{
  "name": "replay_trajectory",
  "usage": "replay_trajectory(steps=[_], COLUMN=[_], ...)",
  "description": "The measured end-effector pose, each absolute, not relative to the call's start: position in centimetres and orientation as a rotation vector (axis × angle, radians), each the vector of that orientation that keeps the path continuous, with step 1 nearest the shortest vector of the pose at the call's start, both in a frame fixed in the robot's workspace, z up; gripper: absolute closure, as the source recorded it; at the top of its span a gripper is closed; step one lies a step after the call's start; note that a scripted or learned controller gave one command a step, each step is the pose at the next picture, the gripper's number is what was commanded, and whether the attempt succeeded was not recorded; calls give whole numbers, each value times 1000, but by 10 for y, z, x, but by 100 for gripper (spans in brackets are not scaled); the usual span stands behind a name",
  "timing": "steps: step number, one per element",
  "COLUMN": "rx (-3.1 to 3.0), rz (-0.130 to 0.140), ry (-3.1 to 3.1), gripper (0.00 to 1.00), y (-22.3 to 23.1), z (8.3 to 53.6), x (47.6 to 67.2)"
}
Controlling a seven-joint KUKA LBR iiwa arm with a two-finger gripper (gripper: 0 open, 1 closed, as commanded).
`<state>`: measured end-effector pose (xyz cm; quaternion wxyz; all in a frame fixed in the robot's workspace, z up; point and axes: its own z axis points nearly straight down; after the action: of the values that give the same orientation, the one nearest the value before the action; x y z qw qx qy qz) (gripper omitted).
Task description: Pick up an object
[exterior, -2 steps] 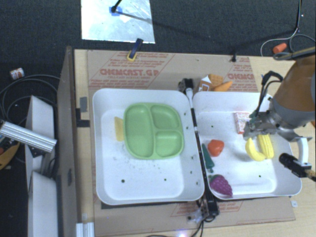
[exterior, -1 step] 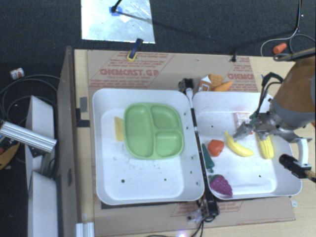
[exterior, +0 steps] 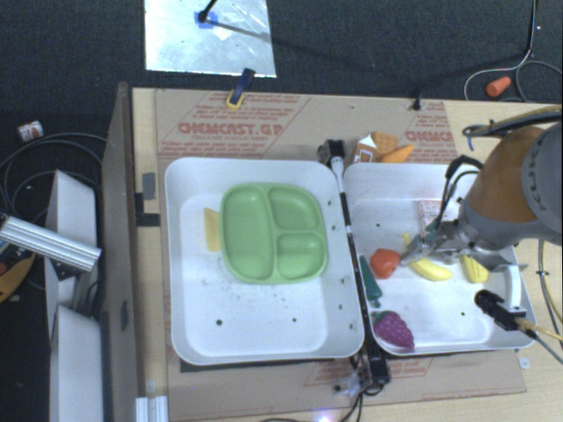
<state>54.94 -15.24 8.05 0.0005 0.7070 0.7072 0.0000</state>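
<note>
Over the right bin (exterior: 457, 196) I have the arm (exterior: 515, 192) bent down low, its gripper (exterior: 420, 246) sitting among the small toys. From this slanted camera I cannot tell how wide the hand stands, nor whether anything is caught in it; the wrist hides most of it. Just beside the tip lie a red piece (exterior: 384, 262) and a yellow piece (exterior: 432, 270), so I judge one of those is the target. A second yellow piece (exterior: 474, 269) lies partly under the wrist. A purple bunch of grapes (exterior: 395, 329) rests in the near corner against the bin wall, and a green piece (exterior: 369, 283) lies along the divider, both harder to reach because the walls crowd them. An orange carrot (exterior: 398, 154) sits outside on the cardboard, behind the bin.

The left bin (exterior: 189, 323) holds a green divided plate (exterior: 272, 233) with a yellow slip (exterior: 212, 229) tucked against its left edge. I think this bin serves as the drop side.
</note>
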Motion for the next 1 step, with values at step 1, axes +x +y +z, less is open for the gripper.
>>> replay_trajectory(steps=[1], rx=[2216], rz=[3], ry=[2223], gripper=[100], y=[-152], z=[95], x=[550])
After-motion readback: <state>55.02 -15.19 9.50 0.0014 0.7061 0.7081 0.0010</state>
